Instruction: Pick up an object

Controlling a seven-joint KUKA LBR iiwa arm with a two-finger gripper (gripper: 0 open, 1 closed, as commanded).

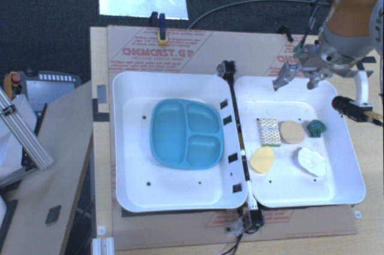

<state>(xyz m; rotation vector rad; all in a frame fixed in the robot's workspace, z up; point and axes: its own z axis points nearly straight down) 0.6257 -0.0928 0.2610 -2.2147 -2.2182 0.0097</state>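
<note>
We see the gripper (298, 75) spread wide and empty above the right bin (347, 185) back rim — its objects, tan disc (292, 132) nearest, lie frontward.

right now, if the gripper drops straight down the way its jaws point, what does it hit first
Most likely bare floor of the right bin near its back wall. The gripper hangs with open jaws over that back edge, and the patterned packet and tan disc lie nearer the camera. Depth is unclear from this single slanted view.
</note>
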